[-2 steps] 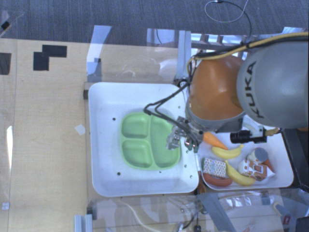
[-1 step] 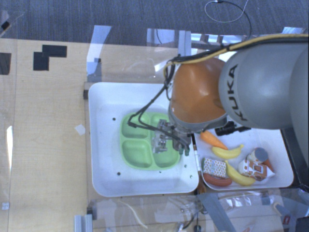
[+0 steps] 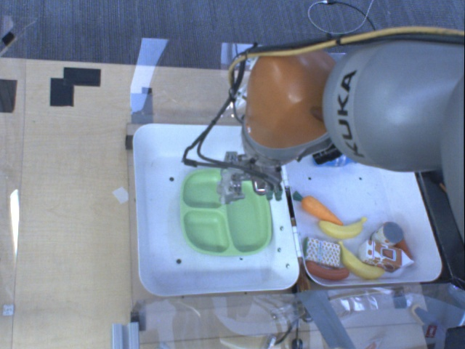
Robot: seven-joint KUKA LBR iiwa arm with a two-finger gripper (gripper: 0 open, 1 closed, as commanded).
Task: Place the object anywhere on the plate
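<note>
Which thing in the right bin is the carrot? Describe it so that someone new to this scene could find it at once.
Start at the shallow white right-hand bin, beside the one holding the green divided plate. The small orange toy carrot lies near that bin's left wall, just above the two yellow bananas. It is the only orange, tapered piece there.

Green plate (image 3: 218,224) lying in the left bin (image 3: 156,267), its lower compartments open from above, end effector (image 3: 243,180) and arm (image 3: 349,100) overhanging its upper right part, right bin (image 3: 429,267) crowded with carrot (image 3: 320,208), bananas (image 3: 352,246), sausage (image 3: 327,271), carton (image 3: 385,253), white floor around plate free
</note>
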